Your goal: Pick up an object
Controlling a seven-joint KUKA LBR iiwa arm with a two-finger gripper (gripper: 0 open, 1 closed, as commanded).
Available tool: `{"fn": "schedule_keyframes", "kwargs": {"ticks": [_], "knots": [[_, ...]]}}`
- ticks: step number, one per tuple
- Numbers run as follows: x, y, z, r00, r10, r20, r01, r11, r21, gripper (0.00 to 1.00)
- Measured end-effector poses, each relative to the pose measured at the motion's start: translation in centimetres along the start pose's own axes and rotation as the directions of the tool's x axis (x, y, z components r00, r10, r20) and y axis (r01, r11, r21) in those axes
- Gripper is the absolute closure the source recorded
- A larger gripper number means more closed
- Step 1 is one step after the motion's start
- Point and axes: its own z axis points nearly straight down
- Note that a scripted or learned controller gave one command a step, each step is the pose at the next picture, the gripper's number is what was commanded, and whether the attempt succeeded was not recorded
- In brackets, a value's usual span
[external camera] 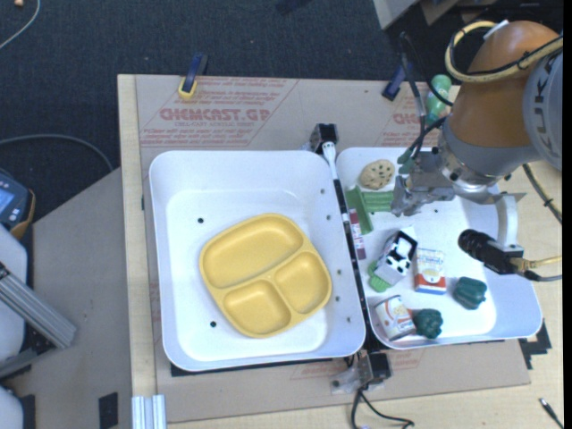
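Note:
The right bin (509, 324) holds several small items: a cookie (377, 173), a green flat piece (374, 202), a black-and-white cow toy (396, 256), a red-and-white carton (431, 272), a dark green toy (469, 291), another green toy (429, 322) and a small packet (392, 314). My gripper (409, 202) hangs over the bin's upper left part, just right of the green flat piece and below the cookie. The arm's orange band (500, 79) sits above it.
The left bin (174, 239) bears a yellow three-compartment plate (264, 275). A black cylinder (487, 250) with a cable juts over the right bin's right side. Clamps (190, 77) sit on the cardboard base at the back.

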Motion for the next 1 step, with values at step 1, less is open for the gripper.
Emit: {"fn": "schedule_keyframes", "kwargs": {"ticks": [1], "knots": [[3.22,-1.58,0.72,1.000,0.002,0.002,-0.002,1.000,-0.001,1.00]]}}
